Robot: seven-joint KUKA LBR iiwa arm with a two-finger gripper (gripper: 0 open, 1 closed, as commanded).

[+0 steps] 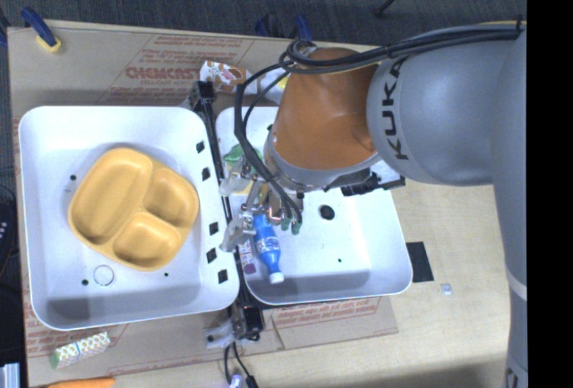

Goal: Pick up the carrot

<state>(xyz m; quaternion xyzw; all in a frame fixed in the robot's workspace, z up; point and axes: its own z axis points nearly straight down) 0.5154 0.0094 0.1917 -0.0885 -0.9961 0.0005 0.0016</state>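
While the arm (439, 108) reaches in from the right, we see its orange band (322, 117) hanging over the upper left part of the right bin (380, 265). Below the band the gripper (261, 214) points down near that bin's left wall. Whether it is released or clenched we cannot tell, for the wrist and a bundle of black cables (240, 113) crowd that spot. We see nothing that we can say it holds.

Just below the gripper a blue bottle (267, 252) with a white cap lies in the right bin, its cap towards the bin's near wall. A small green thing (235, 159) sits by the same bin's left wall, above the gripper and partly behind the cables.

We find the left bin (36, 198) beside it, the two touching along their inner rims. A yellow tray (134, 207) with three hollows lies tilted in the middle of the left bin.

Both bins rest on printed cardboard (161, 64) laid on the bench (457, 323). At the bottom left a patterned packet (81, 348) lies on the cardboard, outside the bins. Just under it, at the picture's lower edge, we see an orange sliver (85, 383) well apart from the gripper. Whether it is the carrot we cannot tell.
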